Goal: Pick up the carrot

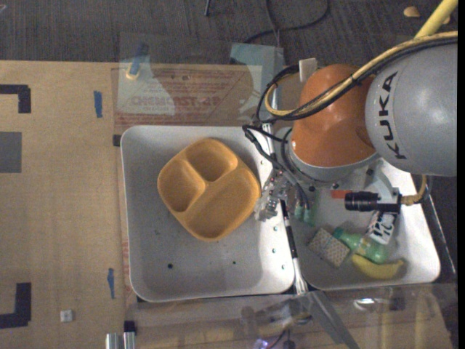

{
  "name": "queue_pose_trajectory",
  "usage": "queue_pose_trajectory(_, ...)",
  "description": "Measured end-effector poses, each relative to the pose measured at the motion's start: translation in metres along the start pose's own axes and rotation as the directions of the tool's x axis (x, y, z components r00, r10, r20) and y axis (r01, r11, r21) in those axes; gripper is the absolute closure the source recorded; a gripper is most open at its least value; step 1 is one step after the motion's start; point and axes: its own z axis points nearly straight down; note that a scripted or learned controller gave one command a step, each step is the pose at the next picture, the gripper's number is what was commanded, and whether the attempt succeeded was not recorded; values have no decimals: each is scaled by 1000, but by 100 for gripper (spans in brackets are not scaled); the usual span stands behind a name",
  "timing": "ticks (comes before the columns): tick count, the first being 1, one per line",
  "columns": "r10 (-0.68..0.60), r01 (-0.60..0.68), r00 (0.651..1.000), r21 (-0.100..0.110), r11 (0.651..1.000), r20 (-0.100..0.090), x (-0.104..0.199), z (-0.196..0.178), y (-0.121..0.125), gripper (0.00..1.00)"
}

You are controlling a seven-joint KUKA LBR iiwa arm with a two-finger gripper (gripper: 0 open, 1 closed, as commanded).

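The grey arm with its orange band (330, 126) hangs over the right bin (425, 249) and hides most of it. Below the band, the gripper (272, 196) hangs over the divider between the two bins, next to the yellow plate's right edge. A small orange-red sliver (338, 193), possibly the carrot, pokes out from under the wrist in the right bin, to the right of the gripper. The rest of it is hidden by the arm.
A yellow divided plate (208, 187) lies in the left bin (189, 267). The right bin holds a beige textured block (329, 247), a green bottle (363, 244), a banana (378, 267) and a black-and-white item (379, 227). Cables (290, 107) loop around the wrist.
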Motion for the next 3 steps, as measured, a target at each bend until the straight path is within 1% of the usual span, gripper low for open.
queue_pose_trajectory(1,0,0,1000,0,1000,0,0,0,0,0)
queue_pose_trajectory(2,-187,188,982,-8,982,26,45,90,40,0)
queue_pose_trajectory(3,-182,183,982,-20,983,46,40,81,43,100)
